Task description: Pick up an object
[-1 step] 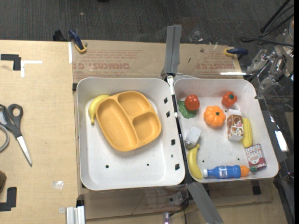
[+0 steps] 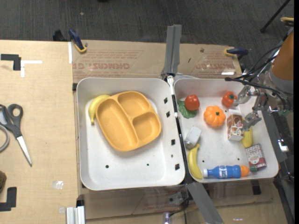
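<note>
small white carton [image 2: 235,126], red-printed, upright

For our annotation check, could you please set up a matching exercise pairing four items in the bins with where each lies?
Things:
1. divided yellow plate
2. pumpkin
3. blue bottle
4. scissors

Places:
A. near front wall of right bin
B. on the bench, left of both bins
C. in left bin
D. middle of right bin

Pairs: 1-C, 2-D, 3-A, 4-B

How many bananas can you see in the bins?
3: one banana tucked beside the yellow plate in the left bin, one at the right bin's front left, a small one by the carton.
</note>
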Available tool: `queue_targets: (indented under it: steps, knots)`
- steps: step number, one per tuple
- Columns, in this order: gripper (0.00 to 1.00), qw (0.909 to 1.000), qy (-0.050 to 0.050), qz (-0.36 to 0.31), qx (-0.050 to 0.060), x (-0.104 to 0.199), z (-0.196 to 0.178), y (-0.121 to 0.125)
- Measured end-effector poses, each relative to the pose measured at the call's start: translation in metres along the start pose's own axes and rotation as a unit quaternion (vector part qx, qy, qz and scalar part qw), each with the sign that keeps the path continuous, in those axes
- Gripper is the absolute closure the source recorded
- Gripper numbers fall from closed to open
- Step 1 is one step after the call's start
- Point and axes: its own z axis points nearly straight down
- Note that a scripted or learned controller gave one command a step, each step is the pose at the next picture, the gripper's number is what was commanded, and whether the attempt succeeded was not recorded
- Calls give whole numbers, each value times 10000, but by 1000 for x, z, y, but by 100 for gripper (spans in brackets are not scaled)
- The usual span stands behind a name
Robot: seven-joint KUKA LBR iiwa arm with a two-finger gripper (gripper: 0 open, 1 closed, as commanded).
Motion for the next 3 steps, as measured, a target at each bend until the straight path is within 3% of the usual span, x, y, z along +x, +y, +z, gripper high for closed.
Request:
queue_targets:
  steps: [1,2,3]
  knots:
    - [0,9995,-101,305,29,5,31,-1]
    - [0,9974,-189,693,49,16,38,-2]
    - [0,9903,-177,1380,50,19,38,-5]
